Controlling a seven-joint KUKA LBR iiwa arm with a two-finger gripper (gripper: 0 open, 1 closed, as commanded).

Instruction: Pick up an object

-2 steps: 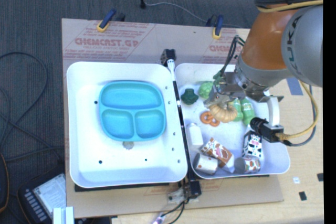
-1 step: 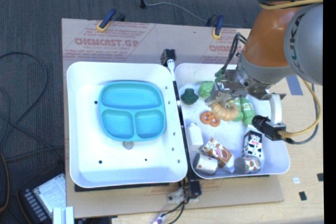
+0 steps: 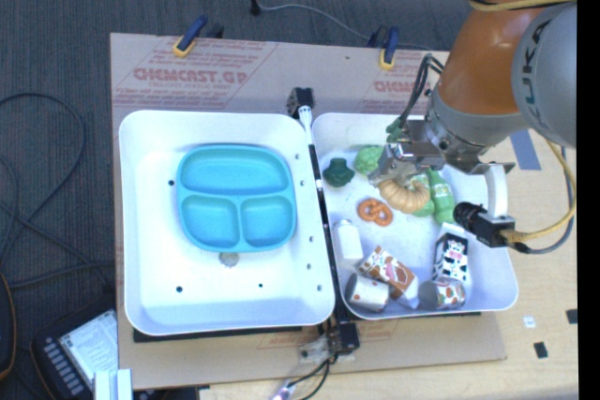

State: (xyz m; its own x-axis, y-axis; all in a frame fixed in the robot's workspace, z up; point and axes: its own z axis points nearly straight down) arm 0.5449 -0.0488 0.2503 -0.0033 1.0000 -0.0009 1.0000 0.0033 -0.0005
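The end effector (image 3: 405, 166) hovers low over a tan croissant-shaped toy (image 3: 408, 194) in the right white bin (image 3: 497, 300). Whether it grips anything, I cannot tell. Judging by this, nothing is lifted yet.

Two bins sit side by side on my bench. In the left bin (image 3: 141, 229) a divided tray (image 3: 236, 199) lies near the middle. The right bin (image 3: 497, 286) is crowded. My gripper (image 3: 405, 166) hangs over its far half, just above a croissant (image 3: 409, 194). A pretzel (image 3: 376, 212) lies left of the croissant, and a broccoli piece (image 3: 337, 171) sits further left by the dividing wall. Along the near edge, a small carton (image 3: 452, 259) stands right of a wrapped snack (image 3: 386, 272).
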